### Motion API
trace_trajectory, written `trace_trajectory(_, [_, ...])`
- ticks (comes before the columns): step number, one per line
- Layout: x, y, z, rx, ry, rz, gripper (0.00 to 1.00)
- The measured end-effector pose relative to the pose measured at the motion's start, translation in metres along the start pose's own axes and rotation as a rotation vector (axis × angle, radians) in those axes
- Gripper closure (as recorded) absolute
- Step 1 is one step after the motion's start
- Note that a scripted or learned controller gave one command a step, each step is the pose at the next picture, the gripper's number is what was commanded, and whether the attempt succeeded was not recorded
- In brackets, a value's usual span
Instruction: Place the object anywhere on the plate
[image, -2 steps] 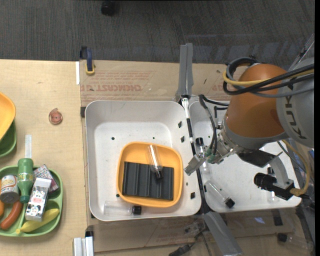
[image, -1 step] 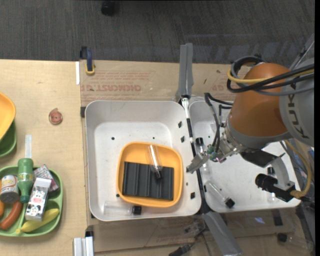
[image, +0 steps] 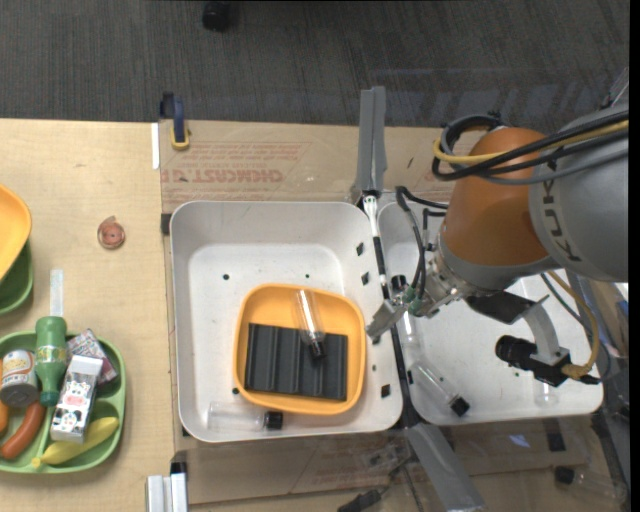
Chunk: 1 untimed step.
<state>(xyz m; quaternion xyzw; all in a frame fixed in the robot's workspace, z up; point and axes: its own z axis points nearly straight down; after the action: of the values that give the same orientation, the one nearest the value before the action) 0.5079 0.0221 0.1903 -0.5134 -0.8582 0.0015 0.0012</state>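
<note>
An orange plate (image: 255, 315) lies in the left bin (image: 200, 300). A black ridged slab (image: 280, 362) rests flat on the plate. Across the slab's upper edge lies a clear tube with a dark tip (image: 309, 322), pointing up and down in the camera view. My gripper (image: 392, 312) hangs over the divide between the two bins, just right of the plate's right rim and apart from the tube. The orange wrist band (image: 495, 210) and grey arm cover much of the right bin (image: 520, 400).
A second clear tube with a black cap (image: 243, 419) lies along the left bin's front wall, and a similar one (image: 440, 390) lies in the right bin. A black cable plug (image: 520, 355) hangs over the right bin. Toy food in a green tray (image: 60, 400) sits on the bench at left.
</note>
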Motion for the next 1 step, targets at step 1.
trace_trajectory(1, [-0.0569, 0.0220, -0.0002, -0.001, -0.001, 0.001, 0.00])
